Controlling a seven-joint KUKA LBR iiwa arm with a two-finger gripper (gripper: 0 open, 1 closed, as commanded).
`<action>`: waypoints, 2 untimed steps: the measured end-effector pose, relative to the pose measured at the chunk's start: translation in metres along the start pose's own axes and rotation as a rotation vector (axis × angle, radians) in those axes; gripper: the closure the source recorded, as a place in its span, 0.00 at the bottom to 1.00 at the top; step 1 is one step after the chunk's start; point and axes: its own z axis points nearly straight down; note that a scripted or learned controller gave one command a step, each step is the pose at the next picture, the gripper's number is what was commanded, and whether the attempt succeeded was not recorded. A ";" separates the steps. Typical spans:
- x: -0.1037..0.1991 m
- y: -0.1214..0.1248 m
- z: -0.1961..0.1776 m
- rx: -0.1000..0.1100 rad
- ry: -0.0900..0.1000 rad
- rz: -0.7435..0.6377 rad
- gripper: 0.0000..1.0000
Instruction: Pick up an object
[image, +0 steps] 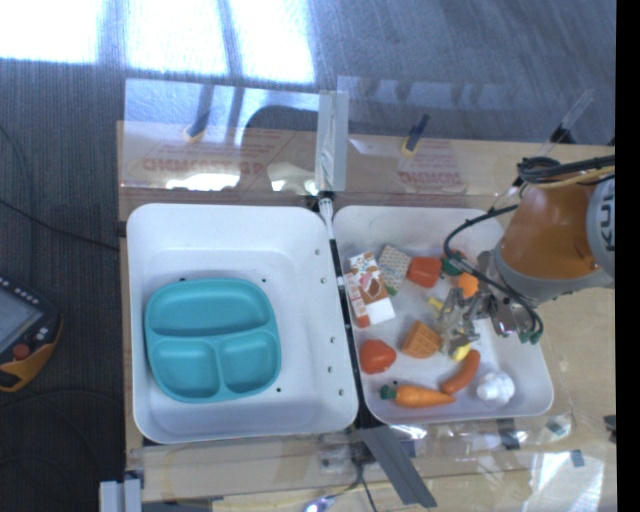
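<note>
Bins sit side by side on a bench, seen from above at a slant. The left bin (200, 225) holds one teal tray (212, 337) with three compartments, one long section across the top and two smaller ones below.

The right bin (520, 400) holds a scatter of small toy foods. A carton (369, 289) lies near the divider, white with a red and brown print; its lettering is too small to read. Just right of it lies a small grey waffle-like square (393, 263), and beside that a red block (425, 270). Lower down are a red tomato (377, 355), an orange wedge (421, 340) with a grid texture, a carrot (423, 397) with a green tip lying flat along the front wall, a reddish sausage (461, 373) tilted upward, and a white lump (494, 386) in the front right corner.

The arm enters from the right, its orange band (548, 235) above the bin's right side. The gripper (462, 318) reaches down among the foods, just right of the wedge and above the sausage (small yellow and orange pieces crowd around it). Whether the jaws are wide, narrow or closed on anything cannot be told from here; dark cables and toys blur together at that spot.

Faint red lettering shows on the clear panels (210, 160) behind the bins, mirrored and unreadable.
</note>
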 end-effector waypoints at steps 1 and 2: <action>-0.072 0.036 0.008 -0.007 0.003 0.190 1.00; -0.071 0.036 0.010 -0.007 0.002 0.190 0.00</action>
